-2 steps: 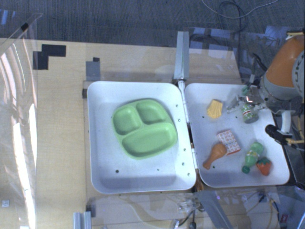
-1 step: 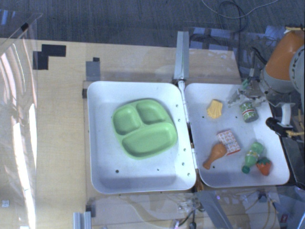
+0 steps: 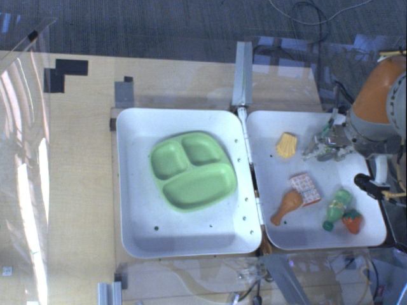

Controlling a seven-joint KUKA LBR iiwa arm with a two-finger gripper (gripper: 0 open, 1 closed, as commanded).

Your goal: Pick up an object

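The pincer (image 3: 323,146) hangs over the far part of the right bin (image 3: 273,234), its fingers spread and nothing between them. Just to its left lies a yellow block (image 3: 287,145). Nearer the camera from it lie a checkered box (image 3: 305,189), a drumstick (image 3: 286,207), a green bottle (image 3: 336,208) and a strawberry (image 3: 351,221). Well to its left, a green divided plate (image 3: 193,170) sits in the left bin (image 3: 133,227).

Smooth matt green plastic plate (image 3: 193,170) in glossy white plastic bin (image 3: 137,234) on pale wooden bench (image 3: 76,189).
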